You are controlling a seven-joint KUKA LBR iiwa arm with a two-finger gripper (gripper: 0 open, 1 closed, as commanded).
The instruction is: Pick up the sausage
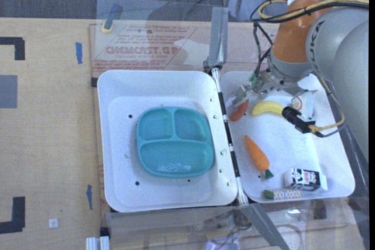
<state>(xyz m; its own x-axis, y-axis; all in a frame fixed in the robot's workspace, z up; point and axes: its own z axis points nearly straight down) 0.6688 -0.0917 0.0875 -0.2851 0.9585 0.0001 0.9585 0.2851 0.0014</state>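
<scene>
You'll find the sausage (238, 109) at the upper left corner of the right bin (334, 184), lying tight against the wall it shares with the left bin (111, 126), which likely makes it awkward to get at. The claw (249, 92) hangs just above and right of it, beside the banana (268, 108), seemingly angled toward that corner. Whether the claw is spread or closed you cannot tell, and nothing is visibly held. The carrot (257, 154) lies lower, apart.

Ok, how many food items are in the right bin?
3: a sausage at the right bin's left wall by the gripper, a banana beside it, a carrot mid-bin. The arm may hide more.
</scene>
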